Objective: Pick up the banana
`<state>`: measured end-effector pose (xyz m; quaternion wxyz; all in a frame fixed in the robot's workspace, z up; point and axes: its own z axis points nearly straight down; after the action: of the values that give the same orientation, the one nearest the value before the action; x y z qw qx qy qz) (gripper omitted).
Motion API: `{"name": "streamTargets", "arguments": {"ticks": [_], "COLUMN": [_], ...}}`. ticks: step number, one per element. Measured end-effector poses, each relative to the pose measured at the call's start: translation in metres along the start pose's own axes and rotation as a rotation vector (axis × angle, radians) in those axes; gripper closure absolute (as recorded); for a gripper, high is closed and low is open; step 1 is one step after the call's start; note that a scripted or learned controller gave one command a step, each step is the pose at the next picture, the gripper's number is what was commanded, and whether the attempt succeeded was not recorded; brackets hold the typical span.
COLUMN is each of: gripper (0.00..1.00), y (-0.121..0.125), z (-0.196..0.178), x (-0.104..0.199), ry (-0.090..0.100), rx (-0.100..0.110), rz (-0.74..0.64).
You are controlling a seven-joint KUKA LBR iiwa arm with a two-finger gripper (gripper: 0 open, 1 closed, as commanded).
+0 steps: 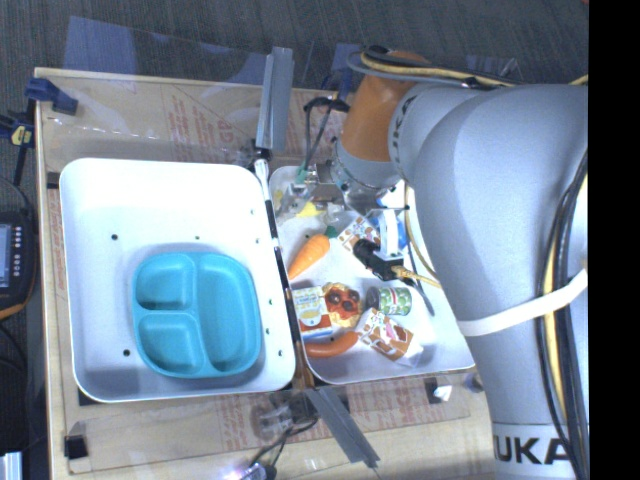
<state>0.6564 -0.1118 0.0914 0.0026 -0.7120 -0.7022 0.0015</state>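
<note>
Arm: the big grey arm (500, 198) reaches in from the right and covers a lot of the right bin (440, 363).
Gripper: the gripper (318, 186) is down at the far end of the right bin — I cannot tell how it is set, because the wrist hides it.
Banana: a small bit of yellow (305, 206) shows right under the gripper, at the far left corner of the right bin. I think this is the banana, but most of it is hidden.
Other things: a carrot (308, 254) lies just near of that spot, with small packets (385, 333), a little can (395, 300) and a red-orange sausage shape (330, 345) packed close in the near half.
Left bin: a blue tray (197, 313) with three parts sits in the left bin (90, 198).
What could go wrong: the banana sits tight by the bin wall, so the grip may slip off or catch the wall. The carrot is close — the gripper may bump it or grab it by mistake.
Writing: big letters "UKA" show on the arm base (535, 450) at the near right. The packets have bright pictures, but the words are too small to read.
</note>
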Motion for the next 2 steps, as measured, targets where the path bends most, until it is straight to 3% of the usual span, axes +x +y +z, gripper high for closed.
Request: {"name": "streamTargets", "arguments": {"ticks": [1, 2], "gripper": [1.0, 0.0], "y": [0.0001, 0.0001], "z": [-0.0099, -0.0099], "x": [0.0012, 0.0013], "ry": [0.001, 0.001], "rx": [0.002, 0.003], "rz": [-0.005, -0.005]}}
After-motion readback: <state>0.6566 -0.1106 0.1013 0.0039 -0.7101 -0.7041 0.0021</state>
